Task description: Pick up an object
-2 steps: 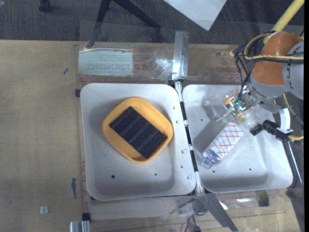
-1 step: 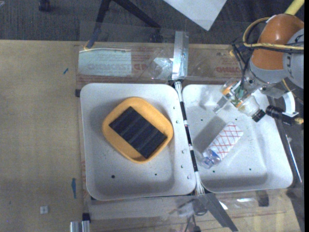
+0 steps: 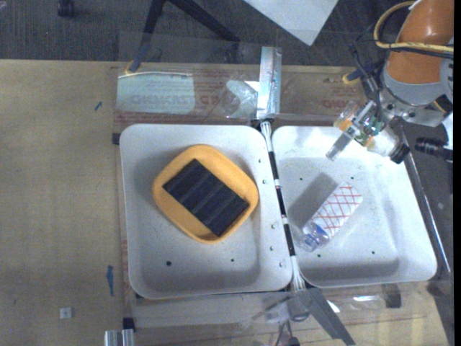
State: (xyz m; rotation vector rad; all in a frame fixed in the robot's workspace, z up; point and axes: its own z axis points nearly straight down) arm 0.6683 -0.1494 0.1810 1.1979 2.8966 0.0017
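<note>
Hovering over the far part of the right bin (image 3: 403, 262), the gripper (image 3: 338, 148) carries nothing; whether it is open or closed cannot be told. Nearer in that bin lies a clear bottle with a red-patterned label (image 3: 333, 211), while a yellow-rimmed dark object (image 3: 205, 193) sits in the left bin (image 3: 140, 265).

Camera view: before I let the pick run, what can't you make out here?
- Gripper: too small and blurred to judge its fingers.
- Clear plastic bottle with the red criss-cross label in the right white bin: its far end blends into the grey shadow beside it.
- Orange pad with the dark ribbed panel: underside hidden by its own body.
</note>
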